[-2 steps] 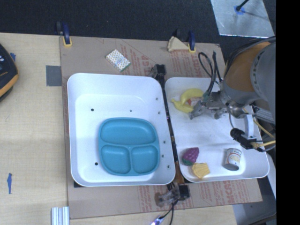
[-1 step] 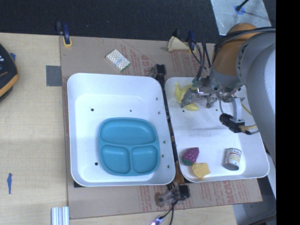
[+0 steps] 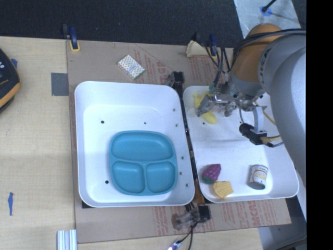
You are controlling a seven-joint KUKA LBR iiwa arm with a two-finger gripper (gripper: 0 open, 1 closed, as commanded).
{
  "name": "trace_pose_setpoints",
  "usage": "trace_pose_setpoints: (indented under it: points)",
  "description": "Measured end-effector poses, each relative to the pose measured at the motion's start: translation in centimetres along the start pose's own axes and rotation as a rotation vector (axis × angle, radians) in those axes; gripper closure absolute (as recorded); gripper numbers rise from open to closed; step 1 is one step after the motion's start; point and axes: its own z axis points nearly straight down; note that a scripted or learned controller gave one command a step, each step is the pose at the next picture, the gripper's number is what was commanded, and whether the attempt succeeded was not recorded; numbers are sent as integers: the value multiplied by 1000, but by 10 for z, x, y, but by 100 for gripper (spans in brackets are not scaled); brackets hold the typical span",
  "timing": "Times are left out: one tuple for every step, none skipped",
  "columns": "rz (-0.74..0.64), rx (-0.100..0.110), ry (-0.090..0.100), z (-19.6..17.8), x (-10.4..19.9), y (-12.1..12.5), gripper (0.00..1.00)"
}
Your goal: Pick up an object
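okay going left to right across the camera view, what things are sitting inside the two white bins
Blue divided plate in the left bin → in the right bin: purple piece, yellow piece, small can. A yellow item lies farther back by the gripper, overlapping the purple piece's span.

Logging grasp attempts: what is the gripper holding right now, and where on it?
Cannot be told: the gripper sits at a yellow object, but no grasp is visible.

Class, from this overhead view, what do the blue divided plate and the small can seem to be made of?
Blue divided plate: likely moulded plastic, smooth with a soft sheen and rounded compartment edges. Small can: probably metal with a printed label, judging by its pale, shiny top rim, though it is too small to be sure.
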Motion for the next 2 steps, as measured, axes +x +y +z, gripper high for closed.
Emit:
trace_pose_setpoints:
  points:
    - [-5,2,0,-10,0,0,100]
    - [-1,-2,1,-100,50,-62,100]
